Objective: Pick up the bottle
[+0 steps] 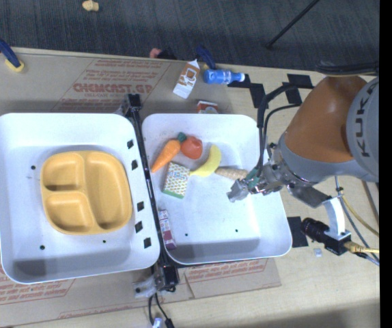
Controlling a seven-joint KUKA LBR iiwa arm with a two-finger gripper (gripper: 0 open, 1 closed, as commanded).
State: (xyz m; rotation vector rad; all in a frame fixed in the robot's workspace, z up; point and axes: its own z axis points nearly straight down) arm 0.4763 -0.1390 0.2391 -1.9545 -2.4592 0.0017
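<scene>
- The blue plastic bottle lies on its side on the tabletop, behind the right white bin.
- The gripper hangs low inside that bin, beside a curved yellow banana.
- Its state cannot be told.

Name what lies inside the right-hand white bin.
The right bin holds a carrot, red item, banana, small carton and the gripper. Anything beneath the arm is hidden.

The grey arm reaches in from the right, its end effector angled low and leftward.
</scene>
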